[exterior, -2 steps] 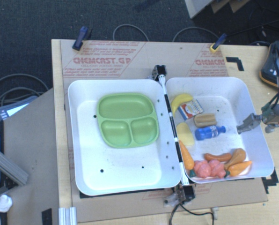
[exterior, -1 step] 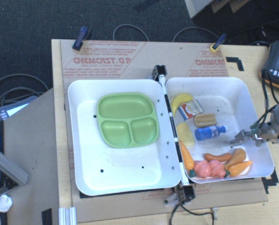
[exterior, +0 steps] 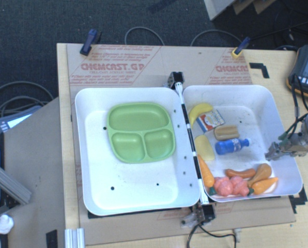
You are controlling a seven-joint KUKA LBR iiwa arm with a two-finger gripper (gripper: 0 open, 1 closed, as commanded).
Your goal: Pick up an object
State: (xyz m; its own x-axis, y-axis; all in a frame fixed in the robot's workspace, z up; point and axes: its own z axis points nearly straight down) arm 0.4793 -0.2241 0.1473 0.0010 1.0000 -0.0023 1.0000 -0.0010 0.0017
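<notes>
hand (exterior: 276, 152) at right bin's (exterior: 262, 96) edge, blue bottle (exterior: 230, 146)

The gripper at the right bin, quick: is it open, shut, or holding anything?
Gripper: at the right bin's right edge; grip state cannot be told.

1. The gripper (exterior: 279, 150) comes in at the right edge, which cuts off the arm behind it; its fingers are too small and blurred to read.
2. Left of it, the red-and-white packet (exterior: 212, 121) carries unreadable print.
3. Up beyond it, a black device (exterior: 304, 71) is cropped by the edge.
</notes>
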